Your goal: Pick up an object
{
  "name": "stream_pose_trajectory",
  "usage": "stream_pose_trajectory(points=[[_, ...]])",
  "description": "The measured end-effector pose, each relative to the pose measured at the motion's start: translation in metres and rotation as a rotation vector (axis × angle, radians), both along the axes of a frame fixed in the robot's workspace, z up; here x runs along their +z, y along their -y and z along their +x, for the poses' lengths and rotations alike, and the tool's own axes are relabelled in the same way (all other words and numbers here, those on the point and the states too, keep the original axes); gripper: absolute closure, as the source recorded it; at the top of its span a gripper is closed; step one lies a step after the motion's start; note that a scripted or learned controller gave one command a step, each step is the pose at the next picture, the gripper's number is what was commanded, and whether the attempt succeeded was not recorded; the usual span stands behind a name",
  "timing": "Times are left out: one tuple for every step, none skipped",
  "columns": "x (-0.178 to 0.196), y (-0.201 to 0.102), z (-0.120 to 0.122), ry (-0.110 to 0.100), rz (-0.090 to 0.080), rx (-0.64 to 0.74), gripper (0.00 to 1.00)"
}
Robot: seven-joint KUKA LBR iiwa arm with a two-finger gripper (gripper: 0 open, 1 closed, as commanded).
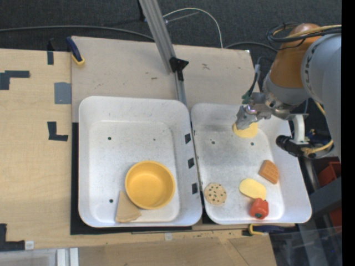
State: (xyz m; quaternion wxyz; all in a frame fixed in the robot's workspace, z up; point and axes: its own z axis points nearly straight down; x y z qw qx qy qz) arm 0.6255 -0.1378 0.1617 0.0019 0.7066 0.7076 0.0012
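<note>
My gripper [247,118] hangs low over the far part of the right bin [233,157], right at a pale yellow flat piece [246,131] that lies just under its tip. Nearer the front of that bin lie an orange-brown wedge [269,171], a yellow oval piece [252,188], a red pepper-like toy [258,208] and a round cookie [214,193]. In the left bin [100,121] sit a yellow bowl [149,184] and a tan flat slice [127,210] beside it.
A slanted metal pole [161,29] stands behind the bins, with its foot at the gap between them. Cables [191,13] run across the back. The arm's body [310,60] fills the right side above the right bin.
</note>
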Motion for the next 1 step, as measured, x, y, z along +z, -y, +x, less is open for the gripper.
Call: stream_pose_trajectory(points=[[0.0511, -0.0105, -0.0013, 0.0, 0.001, 0.001, 1.0]])
